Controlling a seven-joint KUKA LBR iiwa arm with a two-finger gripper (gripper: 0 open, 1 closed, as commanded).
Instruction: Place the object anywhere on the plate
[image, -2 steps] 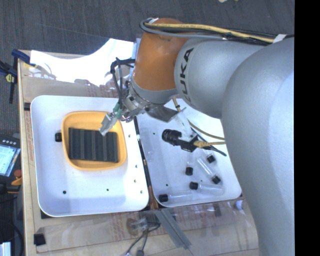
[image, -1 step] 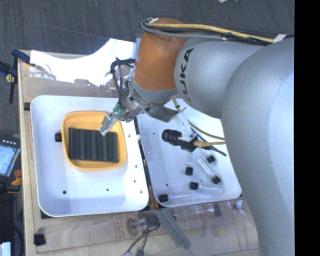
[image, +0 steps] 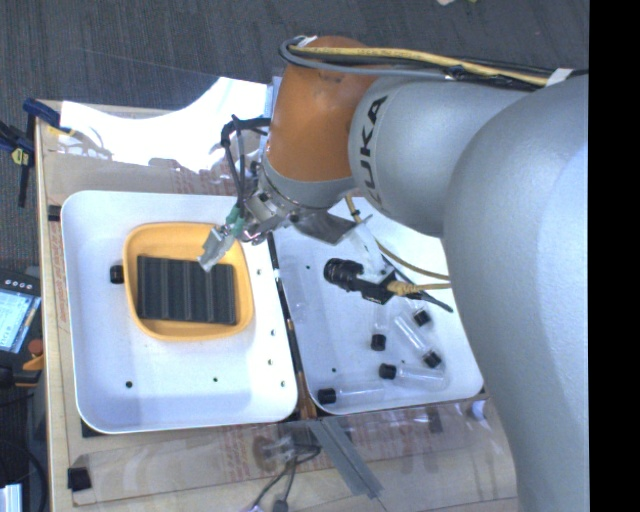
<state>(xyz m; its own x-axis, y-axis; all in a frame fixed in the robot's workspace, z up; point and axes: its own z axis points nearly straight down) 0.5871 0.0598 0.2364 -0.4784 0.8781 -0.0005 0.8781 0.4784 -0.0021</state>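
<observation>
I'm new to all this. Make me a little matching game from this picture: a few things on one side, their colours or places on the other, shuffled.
Things:
1. plate
2. ridged block
3. gripper
4. black-tipped tube

Descriptions:
A. lies in the right bin
B. yellow-orange, in the left bin
C. over the plate's upper right corner
D. dark, lying on the plate

Pairs: 1-B, 2-D, 3-C, 4-A

The light was bright and even, coming from overhead. The two shallow white bins (image: 170, 400) glared nearly to pure white, worst along the far edge where a clear plastic sheet (image: 150, 160) threw back hard reflections. The big grey arm (image: 500, 220) carried a soft sheen on its upper curve and cast a dim shadow over the right bin. The dark floor (image: 120, 40) looked grainy. Small items appeared soft, slightly blurred.
</observation>
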